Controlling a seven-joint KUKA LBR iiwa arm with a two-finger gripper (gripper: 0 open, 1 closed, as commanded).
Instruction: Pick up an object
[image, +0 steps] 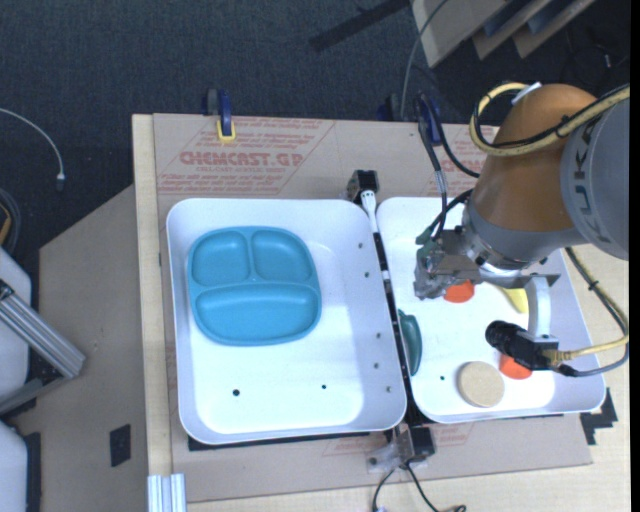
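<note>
Two shallow white bins sit side by side on the worktop (250, 150), meeting along their shared middle wall.

Left bin (200, 400): one blue divided plate (255, 285) with three compartments lies flat toward the far left corner.

Right bin (440, 350): the arm (530, 170) reaches in over the right edge, its orange band bulking above the wrist. The claw (437, 275) is low over the far left part of this bin, close to the middle wall. Cannot tell how far open it is, or whether it has hold of anything, because the wrist body covers it from above.

Things in the right bin:
- Small orange ball (459, 293) on the bin floor, just beside the claw on its near right side and partly hidden under it. Contact cannot be judged.
- Yellow piece (515, 299), to the right of the ball and mostly covered by the arm, so its shape is unclear.
- Green piece (409, 338), narrow and curved, lying against the left wall at mid-length.
- Round tan disc (481, 384), flat, near the front edge.
- Red-orange piece (516, 369), just beside the disc on its right, toward the front right corner, partly covered.

The ball and the disc lie well apart.
</note>
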